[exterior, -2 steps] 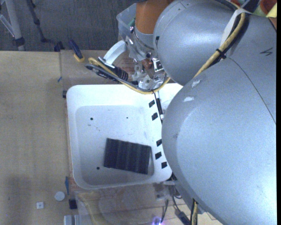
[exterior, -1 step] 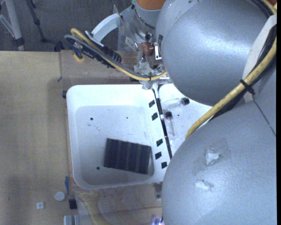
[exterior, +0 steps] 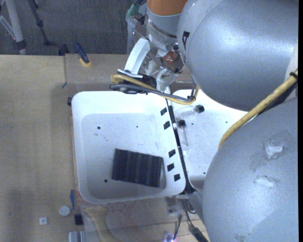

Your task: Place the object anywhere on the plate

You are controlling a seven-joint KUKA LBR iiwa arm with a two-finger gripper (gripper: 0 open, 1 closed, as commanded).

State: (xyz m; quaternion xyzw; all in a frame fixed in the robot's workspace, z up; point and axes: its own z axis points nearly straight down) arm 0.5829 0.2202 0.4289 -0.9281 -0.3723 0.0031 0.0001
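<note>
The arm (exterior: 236, 56) fills the right side and upper middle of the camera view, its grey shells bulging large and close, with the orange band (exterior: 165, 7) at the top edge. Below the band the wrist runs down to the far rim of the left bin (exterior: 90, 108), where the gripper (exterior: 158, 78) sits among white and metal parts. Yellow and black cables (exterior: 142, 85) loop across this spot and trail along the divide between the 2 bins, so whether the tool is released or clenched cannot be told, and nothing can be seen held in it.

In the left bin a dark ribbed block (exterior: 137, 168) lies flat on the floor, near the front wall and a little right of the middle. It sits slightly askew to the walls and touches nothing else. It is well apart from the gripper, which is at the opposite, far side of the bin.

A row of small black marks (exterior: 168, 142) runs down the right wall of this bin. The right bin (exterior: 208, 123) is mostly hidden by the arm; a clear, tube-like thing (exterior: 187, 113) lies on its visible floor just beside the divide. A blue clamp (exterior: 83, 56) stands on the wooden bench (exterior: 33, 142) beyond the bins.
</note>
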